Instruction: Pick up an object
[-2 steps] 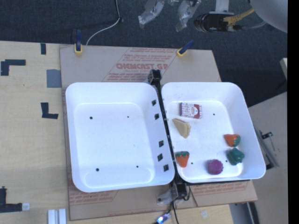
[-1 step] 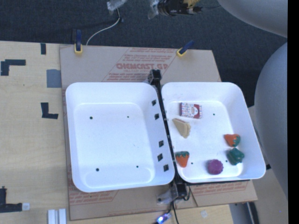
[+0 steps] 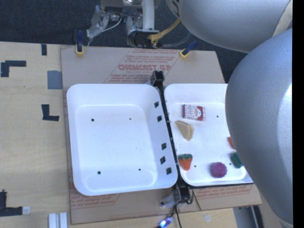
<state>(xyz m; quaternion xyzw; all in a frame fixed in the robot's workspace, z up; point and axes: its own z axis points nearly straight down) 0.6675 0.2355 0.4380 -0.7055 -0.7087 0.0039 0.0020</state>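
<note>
The right bin holds several small items. A red and white box lies near its far side, with a tan wedge just below it. An orange-red piece with a green top sits by the divider at the near left. A purple ball rests near the front rim. A green piece and an orange bit are partly hidden by the arm. My gripper hangs beyond the far edge of the bins, above the dark floor, away from every item.
The left white bin sits beside the right one, with a black clip strip between them. The big grey arm body covers the right bin's right edge. Blue and yellow clamps hold the cardboard base.
</note>
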